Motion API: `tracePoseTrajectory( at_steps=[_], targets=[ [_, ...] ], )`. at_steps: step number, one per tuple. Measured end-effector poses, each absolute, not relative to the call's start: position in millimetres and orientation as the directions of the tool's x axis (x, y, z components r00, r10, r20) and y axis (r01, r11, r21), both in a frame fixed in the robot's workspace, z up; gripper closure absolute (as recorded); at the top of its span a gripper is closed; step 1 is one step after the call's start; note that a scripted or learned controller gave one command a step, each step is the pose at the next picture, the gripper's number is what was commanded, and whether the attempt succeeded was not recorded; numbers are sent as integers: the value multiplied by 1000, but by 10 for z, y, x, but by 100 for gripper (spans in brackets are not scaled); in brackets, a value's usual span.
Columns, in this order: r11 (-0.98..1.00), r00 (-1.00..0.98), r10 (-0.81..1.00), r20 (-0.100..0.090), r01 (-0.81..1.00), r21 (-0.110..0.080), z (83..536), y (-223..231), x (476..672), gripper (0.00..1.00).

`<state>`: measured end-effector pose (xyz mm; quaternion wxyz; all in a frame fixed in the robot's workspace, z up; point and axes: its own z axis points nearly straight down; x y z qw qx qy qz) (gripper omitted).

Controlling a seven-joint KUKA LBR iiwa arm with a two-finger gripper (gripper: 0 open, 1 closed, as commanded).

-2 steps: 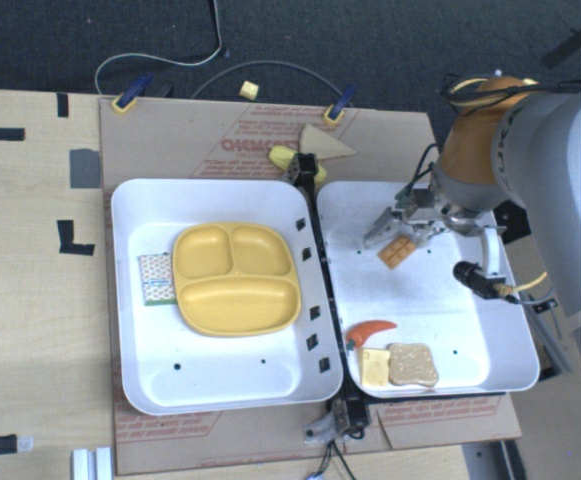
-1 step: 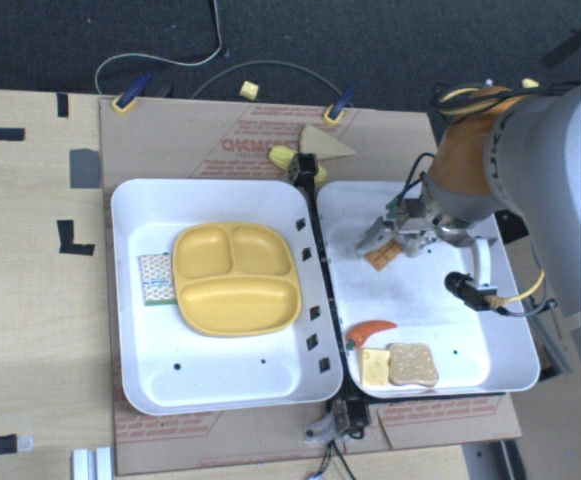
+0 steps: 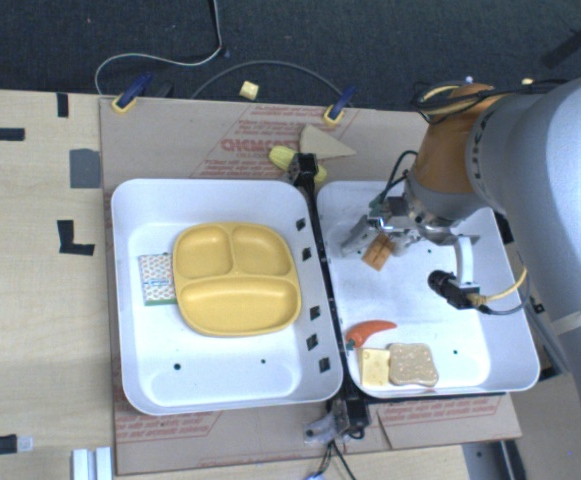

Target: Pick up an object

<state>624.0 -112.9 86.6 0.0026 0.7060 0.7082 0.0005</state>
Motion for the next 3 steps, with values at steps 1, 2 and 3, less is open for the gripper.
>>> tracePoseTrajectory(
  at_steps=[1,2,3],
  targets=[
    [2,-2,1000,0,1000,1,861,-1178,6428,0],
    [3,-3,1000,-1,1000,5,964,-1175,6429,100],
    [9,-9,1000,3,1000,7,1905,-361,6426,100]
  ],
)
